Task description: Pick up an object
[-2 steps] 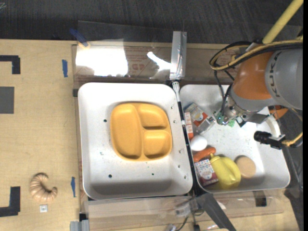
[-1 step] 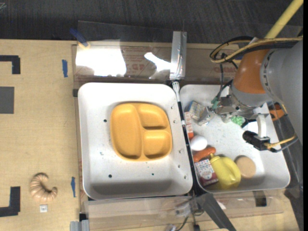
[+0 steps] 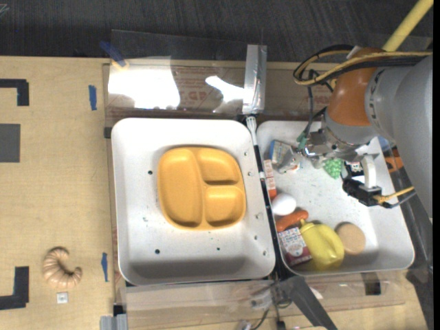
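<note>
- You see the arm (image 3: 385, 95) reaching in from the right over the far edge of the right bin (image 3: 395, 243), its orange band sitting above that bin's far right corner.
- The gripper (image 3: 317, 150) hangs low near the far left corner of the right bin; you cannot tell whether it is open or closed, nor whether anything is in it.
- Just beside the gripper, toward the bin's left wall, lies a crumpled shiny packet (image 3: 282, 155), and a green object (image 3: 333, 167) lies just on its other side.
- Along the left wall of the right bin you find a white egg-shaped piece (image 3: 283, 203), then an orange-red piece (image 3: 294, 218), then a red-labelled packet (image 3: 294, 245) at the near left corner.
- A yellow bottle (image 3: 323, 246) lies against the near edge, with a tan round disc (image 3: 351, 238) just beside it to the right.
- The middle of the right bin's floor is bare, giving you open room between the gripper and the near-edge cluster.
- The left bin (image 3: 130, 184) holds a yellow divided tray (image 3: 201, 186) in its centre, with bare floor all round it.
- On the table (image 3: 48, 184), near the near left corner, a croissant-shaped toy (image 3: 60, 267) lies well apart from both bins.
</note>
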Robot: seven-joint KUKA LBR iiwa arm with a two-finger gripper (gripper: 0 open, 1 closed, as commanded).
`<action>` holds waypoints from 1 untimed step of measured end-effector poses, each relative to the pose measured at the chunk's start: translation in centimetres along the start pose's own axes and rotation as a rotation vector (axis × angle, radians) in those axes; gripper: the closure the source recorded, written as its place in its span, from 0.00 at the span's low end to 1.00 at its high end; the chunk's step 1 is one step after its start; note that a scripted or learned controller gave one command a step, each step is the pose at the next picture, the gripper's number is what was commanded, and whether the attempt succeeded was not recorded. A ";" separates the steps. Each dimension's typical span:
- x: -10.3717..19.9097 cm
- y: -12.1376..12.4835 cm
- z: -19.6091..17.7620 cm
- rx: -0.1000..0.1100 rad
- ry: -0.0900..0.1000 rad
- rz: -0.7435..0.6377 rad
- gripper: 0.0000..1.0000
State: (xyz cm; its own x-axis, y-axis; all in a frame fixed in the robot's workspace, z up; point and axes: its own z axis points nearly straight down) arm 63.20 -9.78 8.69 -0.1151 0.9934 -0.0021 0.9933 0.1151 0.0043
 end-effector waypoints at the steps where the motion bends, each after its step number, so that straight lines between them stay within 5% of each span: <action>1: -1.7 -2.0 -3.1 0.002 0.004 0.235 0.00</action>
State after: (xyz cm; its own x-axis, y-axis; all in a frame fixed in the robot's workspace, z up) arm 61.45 -11.73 11.83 0.1191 0.9929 0.0025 0.9929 -0.1191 0.0020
